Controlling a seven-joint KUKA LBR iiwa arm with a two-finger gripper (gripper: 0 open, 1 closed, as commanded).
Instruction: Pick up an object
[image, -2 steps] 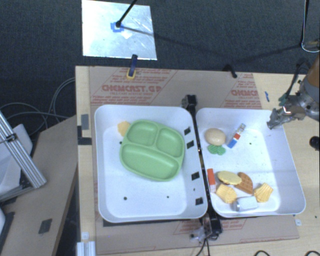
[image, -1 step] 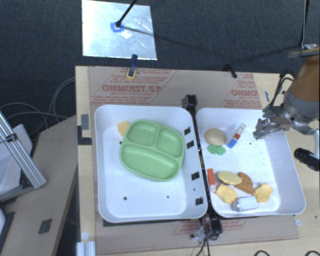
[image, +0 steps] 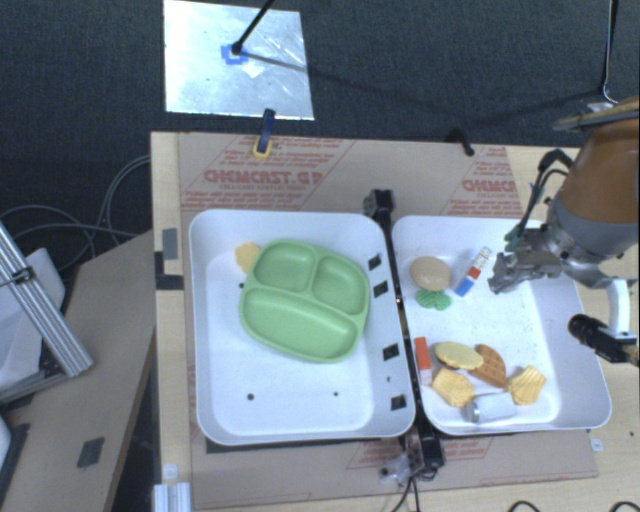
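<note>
My gripper (image: 503, 277) hangs over the right bin (image: 560, 330), near its upper right part, with the grey arm and orange band behind it. Just left of it lies a small white and blue tube with a red cap (image: 472, 272). A beige bun (image: 432, 272) sits on a green leafy piece (image: 434, 298) further left. Toward the bin's front lie a yellow oval food piece (image: 458, 355), a brown cookie (image: 490, 366), two yellow waffle-like chips (image: 527, 383), an orange stick (image: 422, 355) and a grey cylinder (image: 490, 407). Nothing shows between the fingers.
The left bin (image: 225, 400) holds a green three-compartment plate (image: 305, 300) with a small yellow item (image: 246, 257) at its upper left edge. A black divider with clips (image: 392, 300) runs between the bins. A metal sheet (image: 238, 60) lies behind the bench.
</note>
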